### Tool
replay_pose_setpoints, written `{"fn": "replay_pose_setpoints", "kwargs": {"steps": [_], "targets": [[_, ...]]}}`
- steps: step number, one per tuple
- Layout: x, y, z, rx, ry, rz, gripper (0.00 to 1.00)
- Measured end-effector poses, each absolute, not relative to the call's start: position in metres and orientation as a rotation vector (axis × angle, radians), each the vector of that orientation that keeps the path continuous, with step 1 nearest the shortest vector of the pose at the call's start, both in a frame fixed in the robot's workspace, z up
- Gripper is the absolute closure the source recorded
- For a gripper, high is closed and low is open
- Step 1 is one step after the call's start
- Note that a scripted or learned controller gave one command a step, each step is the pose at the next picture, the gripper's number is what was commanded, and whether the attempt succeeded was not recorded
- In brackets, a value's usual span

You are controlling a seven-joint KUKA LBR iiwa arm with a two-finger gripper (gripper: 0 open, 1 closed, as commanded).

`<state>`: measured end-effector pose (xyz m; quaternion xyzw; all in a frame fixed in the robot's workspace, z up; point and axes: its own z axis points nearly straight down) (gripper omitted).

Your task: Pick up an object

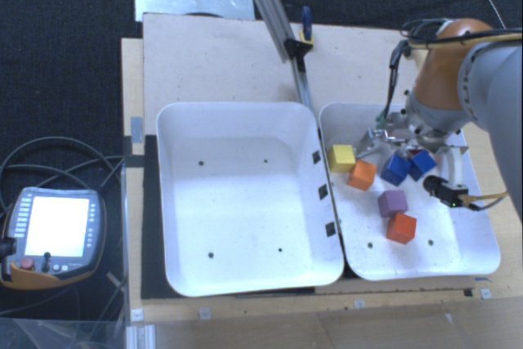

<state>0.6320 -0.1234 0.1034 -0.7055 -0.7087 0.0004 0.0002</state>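
Nearest the lens, a red-orange cube (400,228) is sitting in the right bin (478,257), with a purple cube (392,202) just above it and touching it. Further back, an orange cube (361,175) and a yellow cube (341,157) are lying close together near the divide, while two blue cubes (408,167) are resting side by side directly under the gripper (398,140). That gripper is hanging low over the blue pair, whether spread or closed I cannot tell, and the left bin (176,200) is sitting beside it on the tabletop (221,61).
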Motion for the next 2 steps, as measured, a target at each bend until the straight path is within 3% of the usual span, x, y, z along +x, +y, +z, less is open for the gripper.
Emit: {"fn": "replay_pose_setpoints", "kwargs": {"steps": [1, 2], "targets": [[0.633, -0.124, 0.091, -2.219, -2.228, -0.001, 0.0], [0.634, -0.124, 0.103, -2.219, -2.232, -0.005, 1.0]]}}
